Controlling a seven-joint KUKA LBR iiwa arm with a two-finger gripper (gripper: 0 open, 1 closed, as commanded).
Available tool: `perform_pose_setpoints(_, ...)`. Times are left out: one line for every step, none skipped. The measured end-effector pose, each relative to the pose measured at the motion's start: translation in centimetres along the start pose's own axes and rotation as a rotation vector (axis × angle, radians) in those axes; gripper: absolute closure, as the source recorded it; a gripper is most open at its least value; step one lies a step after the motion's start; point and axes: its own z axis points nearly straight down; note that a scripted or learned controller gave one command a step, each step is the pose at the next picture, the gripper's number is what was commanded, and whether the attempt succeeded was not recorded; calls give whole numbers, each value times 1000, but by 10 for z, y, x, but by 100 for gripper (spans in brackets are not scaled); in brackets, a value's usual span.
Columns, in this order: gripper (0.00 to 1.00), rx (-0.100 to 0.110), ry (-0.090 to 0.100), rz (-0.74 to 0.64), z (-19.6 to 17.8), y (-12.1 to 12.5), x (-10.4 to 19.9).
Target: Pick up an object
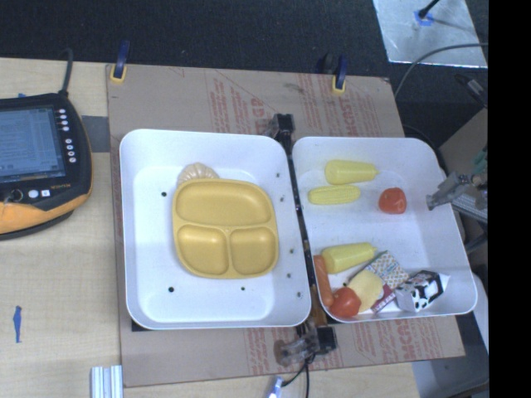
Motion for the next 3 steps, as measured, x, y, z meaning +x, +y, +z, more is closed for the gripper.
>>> perform_pose_setpoints(0, 3, 1, -2, 173, 25, -1)
perform_pose_setpoints(0, -1, 2, 1, 180, 125, -1)
perform_pose_setpoints(0, 0, 0, -2, 185, 103, 34)
